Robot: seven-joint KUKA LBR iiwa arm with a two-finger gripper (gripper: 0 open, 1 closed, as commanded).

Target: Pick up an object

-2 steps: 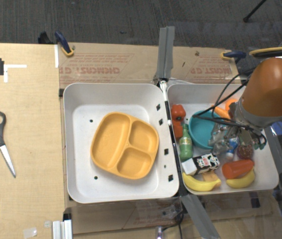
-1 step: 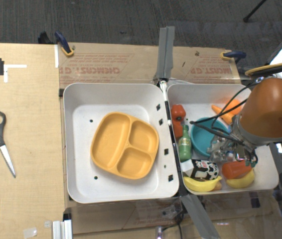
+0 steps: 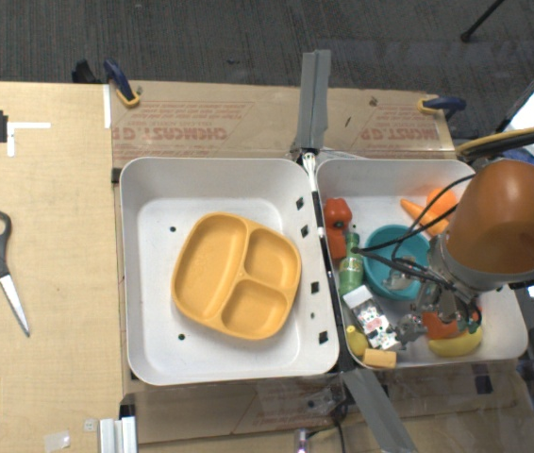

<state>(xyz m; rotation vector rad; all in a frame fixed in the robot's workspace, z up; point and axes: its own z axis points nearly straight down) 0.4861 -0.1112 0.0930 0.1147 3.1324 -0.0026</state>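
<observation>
arm (image 3: 498,220): comes in from the right edge, orange band bulks over the right bin's upper right part, wrist pointing down and left into the bin, black cables looping off it across the teal bowl
gripper (image 3: 434,311): low over the front right part of the right bin, above the clutter near the front wall
finger state: can't tell, tips lost in cables and objects
held object: nothing readable between the tips
right bin (image 3: 505,340): white, shallow, crowded with small things
teal bowl (image 3: 394,260): mid bin, just left of the wrist, partly under the cables
red-orange object (image 3: 442,326): right under the gripper, touching or nearly, unclear which
banana (image 3: 456,344): yellow, lying along the front wall just beside the red-orange object, below the gripper
orange piece (image 3: 429,206): back of the bin, half hidden by the arm
red item (image 3: 338,212): back left corner, by the divider
green bottle (image 3: 351,270): along the left wall, below the red item
small card box (image 3: 374,323): white with printed marks, front left, well left of the gripper
tan block (image 3: 380,358): at the front wall, left of the banana
left bin (image 3: 144,281): white, holds one thing
yellow divided plate (image 3: 237,275): three compartments, lying flat mid bin, tilted a bit in plan
scissors (image 3: 1,264): grey handles, on the tan bench top far left, outside both bins
</observation>
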